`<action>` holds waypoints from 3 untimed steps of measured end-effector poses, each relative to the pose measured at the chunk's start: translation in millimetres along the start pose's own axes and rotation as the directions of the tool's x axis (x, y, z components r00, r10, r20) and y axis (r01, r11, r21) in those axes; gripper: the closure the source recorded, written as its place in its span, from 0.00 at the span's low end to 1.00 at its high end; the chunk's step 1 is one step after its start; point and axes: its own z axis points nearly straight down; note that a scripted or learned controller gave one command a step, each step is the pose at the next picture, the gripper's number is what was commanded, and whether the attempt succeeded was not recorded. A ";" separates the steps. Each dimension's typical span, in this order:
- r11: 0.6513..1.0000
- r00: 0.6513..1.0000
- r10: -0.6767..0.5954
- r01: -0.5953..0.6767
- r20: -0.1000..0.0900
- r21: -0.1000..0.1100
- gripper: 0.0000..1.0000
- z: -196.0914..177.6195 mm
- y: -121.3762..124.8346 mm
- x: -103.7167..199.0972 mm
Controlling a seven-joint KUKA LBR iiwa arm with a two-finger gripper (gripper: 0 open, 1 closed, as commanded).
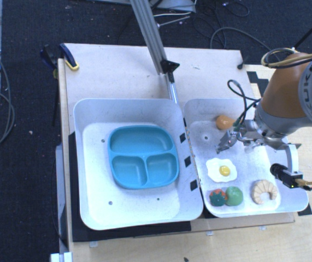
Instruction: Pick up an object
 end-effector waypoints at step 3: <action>1.000 1.000 -0.003 0.003 0.002 -0.010 1.00 -3.4 -0.7 5.8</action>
